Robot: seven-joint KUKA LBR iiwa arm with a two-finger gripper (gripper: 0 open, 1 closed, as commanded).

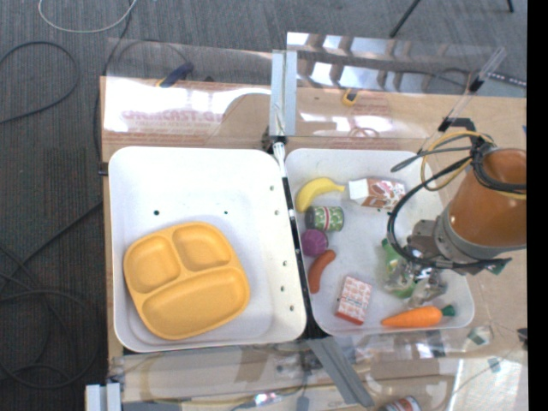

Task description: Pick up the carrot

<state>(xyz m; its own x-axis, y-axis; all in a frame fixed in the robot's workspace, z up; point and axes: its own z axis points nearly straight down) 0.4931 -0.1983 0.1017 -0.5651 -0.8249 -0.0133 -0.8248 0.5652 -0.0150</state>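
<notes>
The orange carrot [413, 318] with a green stub at its right end lies flat along the front edge of the right bin [377, 330], near the front right corner. My gripper [416, 282] hangs low over the right side of that bin, just behind the carrot and a little above it. A green and pale item [395, 270] lies partly under the gripper. Nothing shows that the carrot is held; it rests on the bin floor.
In the right bin are a banana [315, 192], a small carton [378, 193], a green can [326, 218], a purple ball [314, 241], a red sausage-shaped item [320, 270] and a red-and-white box [354, 300]. A yellow divided plate [186, 277] lies in the left bin [197, 169].
</notes>
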